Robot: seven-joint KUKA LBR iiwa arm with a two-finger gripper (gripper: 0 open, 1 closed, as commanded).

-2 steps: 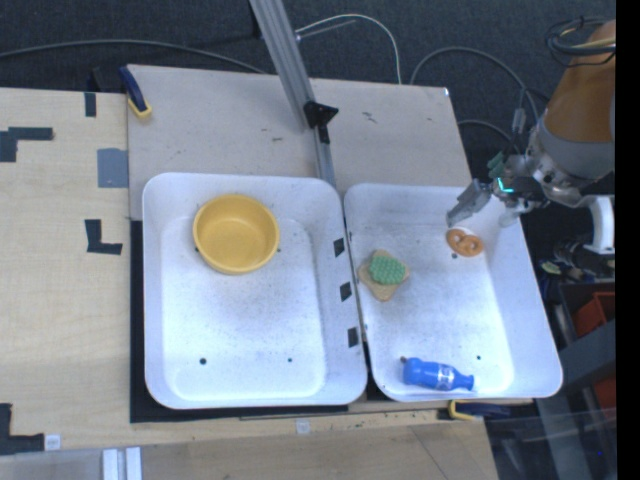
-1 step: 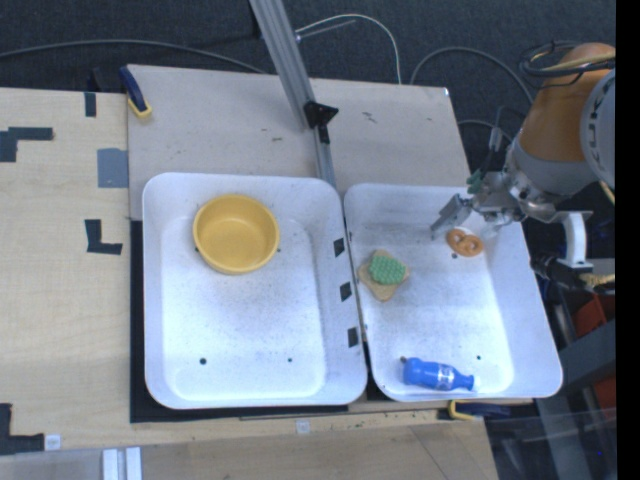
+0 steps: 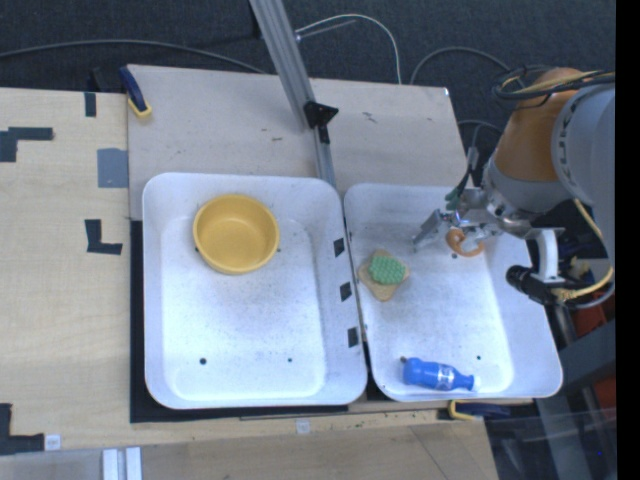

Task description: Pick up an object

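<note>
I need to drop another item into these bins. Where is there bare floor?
Left bin: everything below and right of the yellow bowl. Right bin: the middle, between the green sponge and blue bottle. Crowded near the gripper at its top.

Evenly and fairly brightly lit from above, with only soft, short shadows under the yellow bowl (image 3: pixel 236 232) and blue bottle (image 3: pixel 436 375). Mild glare on the white bins (image 3: pixel 300 363). Slightly soft and grainy throughout; dark surround beyond the table (image 3: pixel 60 268).
</note>
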